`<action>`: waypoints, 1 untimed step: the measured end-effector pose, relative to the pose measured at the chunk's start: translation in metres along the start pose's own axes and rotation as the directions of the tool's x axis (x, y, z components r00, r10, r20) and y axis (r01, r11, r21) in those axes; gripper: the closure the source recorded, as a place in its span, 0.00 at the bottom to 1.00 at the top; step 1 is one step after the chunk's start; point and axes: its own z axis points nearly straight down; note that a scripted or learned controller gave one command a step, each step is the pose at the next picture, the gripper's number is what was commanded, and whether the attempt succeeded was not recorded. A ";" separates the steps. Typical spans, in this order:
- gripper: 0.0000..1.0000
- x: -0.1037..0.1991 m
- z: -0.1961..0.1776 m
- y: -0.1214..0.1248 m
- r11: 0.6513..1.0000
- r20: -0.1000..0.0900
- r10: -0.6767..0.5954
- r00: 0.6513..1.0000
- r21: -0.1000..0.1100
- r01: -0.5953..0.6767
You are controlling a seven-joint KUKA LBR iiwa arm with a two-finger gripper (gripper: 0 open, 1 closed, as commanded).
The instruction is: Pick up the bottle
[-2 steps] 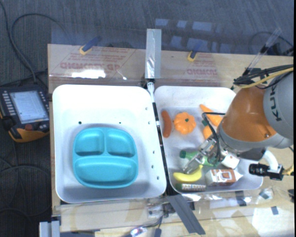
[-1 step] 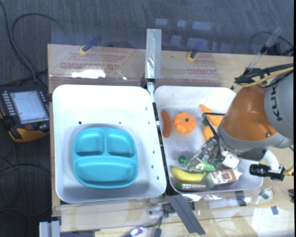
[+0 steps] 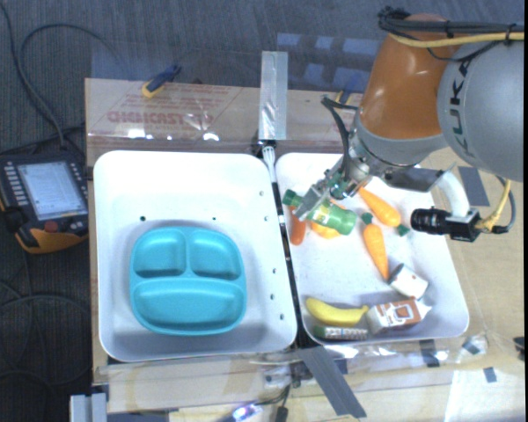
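While the grey-and-orange arm's fingers (image 3: pixel 321 202) hover over the right white bin (image 3: pixel 440 319), the green-and-yellow plastic bottle (image 3: pixel 333 218) lies beneath them; their grip cannot be told.

Glossy turquoise plastic plate (image 3: pixel 188 279), smooth white plastic bins (image 3: pixel 114 262), matt cardboard carton (image 3: pixel 396 316)

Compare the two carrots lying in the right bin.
The upper carrot lies nearer the gripper; the lower carrot lies nearer the small carton. The upper carrot slants more toward level, the lower carrot more steeply. The lower looks longer. Both are orange and taper.
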 end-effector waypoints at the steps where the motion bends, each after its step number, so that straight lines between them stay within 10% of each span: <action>1: 1.00 -0.048 0.011 -0.051 0.961 0.002 -0.276 0.961 0.000 0.276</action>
